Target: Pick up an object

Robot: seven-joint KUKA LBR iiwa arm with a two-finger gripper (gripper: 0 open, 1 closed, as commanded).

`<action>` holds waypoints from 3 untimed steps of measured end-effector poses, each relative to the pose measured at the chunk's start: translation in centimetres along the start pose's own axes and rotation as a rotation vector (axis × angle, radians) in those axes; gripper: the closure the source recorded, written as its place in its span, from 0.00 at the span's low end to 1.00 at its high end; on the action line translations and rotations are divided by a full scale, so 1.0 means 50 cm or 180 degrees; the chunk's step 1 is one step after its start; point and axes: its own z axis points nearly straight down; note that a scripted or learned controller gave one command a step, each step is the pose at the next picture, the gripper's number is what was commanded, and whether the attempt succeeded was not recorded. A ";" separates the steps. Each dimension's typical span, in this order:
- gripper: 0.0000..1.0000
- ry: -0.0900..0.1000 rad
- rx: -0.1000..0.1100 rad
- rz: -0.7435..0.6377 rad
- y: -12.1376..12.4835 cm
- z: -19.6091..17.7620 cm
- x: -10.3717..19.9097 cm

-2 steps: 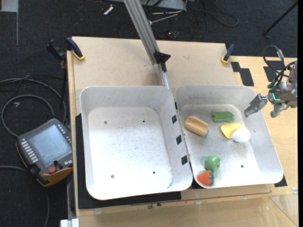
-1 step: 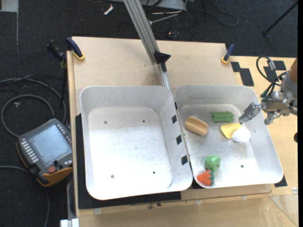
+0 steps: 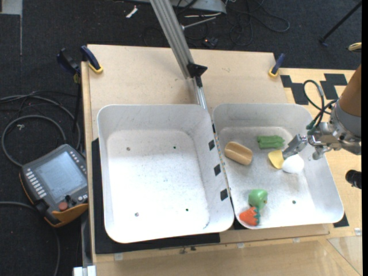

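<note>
The wooden bench [image 3: 241, 68] carries two white bins. The left bin [image 3: 115, 131], toward 9 o'clock, sits beside the right bin [image 3: 322, 194], toward 3 o'clock, their inner rims touching. The grey arm [image 3: 351, 111] comes in at 3 o'clock over the right bin's far edge. Its claw [image 3: 294, 146] points toward 9 o'clock, low over the bin; whether it is spread or pressed together cannot be told, and nothing can be made out between its tips. Just beneath its tip lie a white egg-shaped object [image 3: 293, 165] and a yellow piece [image 3: 275, 159], touching each other. At 10 o'clock from them is a green block [image 3: 270, 141]; at 9 o'clock, a tan bread roll [image 3: 238, 153]. Toward 6 o'clock, a green pepper [image 3: 258, 198] touches an orange-red piece [image 3: 248, 215].
</note>
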 end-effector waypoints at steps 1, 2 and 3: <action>0.00 0.0003 0.0007 0.0000 -0.009 0.127 0.005; 1.00 -0.0005 -0.0019 -0.0003 -0.005 0.099 0.003; 1.00 -0.0008 -0.0030 -0.0013 -0.006 0.006 0.020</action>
